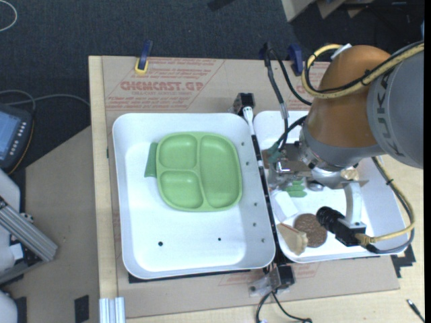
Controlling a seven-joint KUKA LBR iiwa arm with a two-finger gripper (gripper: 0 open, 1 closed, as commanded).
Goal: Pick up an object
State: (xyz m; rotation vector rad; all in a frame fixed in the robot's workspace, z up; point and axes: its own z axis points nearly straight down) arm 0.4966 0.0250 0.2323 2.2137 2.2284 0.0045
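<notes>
In left bin (135,200): green plate (199,171); arm (350,106) over right bin (384,214).

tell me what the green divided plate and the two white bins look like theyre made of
Green divided plate: likely moulded plastic, matte, one even colour with soft rounded ridges. Left bin and right bin: probably thin formed plastic, smooth and slightly glossy, with rounded corners.

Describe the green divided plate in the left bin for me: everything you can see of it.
The green plate is a pale green, plastic-looking tray with rounded corners and three compartments: two smaller ones on its left half, one long one on its right. It lies flat, right side up, in the upper middle of the left bin, slightly rotated. A darker green edge shows along its left side.
</notes>
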